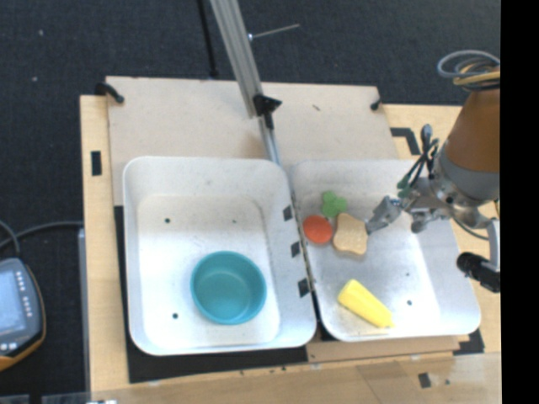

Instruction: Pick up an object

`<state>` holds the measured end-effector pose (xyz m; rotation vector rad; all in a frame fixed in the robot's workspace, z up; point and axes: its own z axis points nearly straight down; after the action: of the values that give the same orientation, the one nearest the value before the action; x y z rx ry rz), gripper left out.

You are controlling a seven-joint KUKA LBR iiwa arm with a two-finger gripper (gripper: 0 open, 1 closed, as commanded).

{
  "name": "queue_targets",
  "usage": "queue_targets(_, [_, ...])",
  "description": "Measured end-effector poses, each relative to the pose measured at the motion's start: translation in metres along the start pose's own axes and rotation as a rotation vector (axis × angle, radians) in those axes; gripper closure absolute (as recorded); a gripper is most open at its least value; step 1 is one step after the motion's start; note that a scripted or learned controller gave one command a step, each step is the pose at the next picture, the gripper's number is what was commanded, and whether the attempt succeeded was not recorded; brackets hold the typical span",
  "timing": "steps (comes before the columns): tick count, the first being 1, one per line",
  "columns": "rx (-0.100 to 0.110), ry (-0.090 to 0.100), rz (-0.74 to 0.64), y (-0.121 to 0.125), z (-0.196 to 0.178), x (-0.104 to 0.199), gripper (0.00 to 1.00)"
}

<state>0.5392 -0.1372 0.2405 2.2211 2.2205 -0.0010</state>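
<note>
The right bin (438, 297) holds a small green piece (333, 202), a red-orange round piece (317, 229), a tan toast-shaped piece (351, 236) and a yellow wedge (364, 302). My gripper (400, 219) hangs over the bin's upper middle, just right of the tan piece. Its fingers are spread open with nothing between them. The left fingertip (377, 219) is close to the tan piece's right edge. A teal bowl (228, 287) sits in the left bin (152, 183).
A slanted metal post (240, 49) rises from the bench behind the seam between the bins. The grey and orange arm (473, 146) covers the right bin's upper right corner. A dark device (15, 301) lies off the bench at far left.
</note>
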Motion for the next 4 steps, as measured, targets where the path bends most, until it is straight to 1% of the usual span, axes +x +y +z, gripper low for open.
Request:
queue_targets(1, [-0.001,0.001,0.001,0.004,0.059,-0.001,0.0])
queue_targets(2, [-0.001,0.0,0.001,0.006,0.107,-0.006,0.0])
queue_targets(3, [-0.005,0.0,0.006,0.007,0.096,-0.007,1.0])
queue_targets(4, [-0.008,-0.002,0.001,0.011,0.035,-0.017,1.0])
